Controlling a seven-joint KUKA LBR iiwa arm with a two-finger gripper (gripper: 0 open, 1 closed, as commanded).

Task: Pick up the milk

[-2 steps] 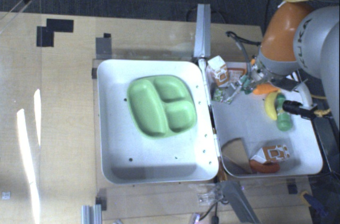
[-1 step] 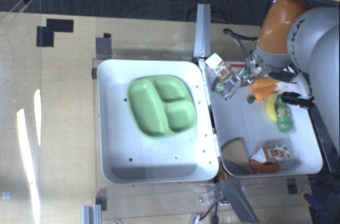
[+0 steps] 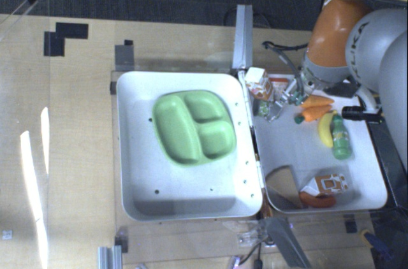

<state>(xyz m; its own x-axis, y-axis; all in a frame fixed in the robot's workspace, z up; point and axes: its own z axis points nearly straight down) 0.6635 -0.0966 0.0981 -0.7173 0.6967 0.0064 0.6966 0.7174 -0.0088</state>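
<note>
Two white bins point(image 3: 127, 197), one green tray point(image 3: 194, 126), one milk point(image 3: 257, 83) (claw point(image 3: 278, 105) aperture unreadable) beside it

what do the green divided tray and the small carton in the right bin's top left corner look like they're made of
Green tray: probably moulded plastic, matte to slightly glossy, judging by its even colour, rounded compartment edges and soft highlights. Carton: likely printed paperboard, given its folded boxy shape, white top and printed sides, though it is too small to be sure.
</note>
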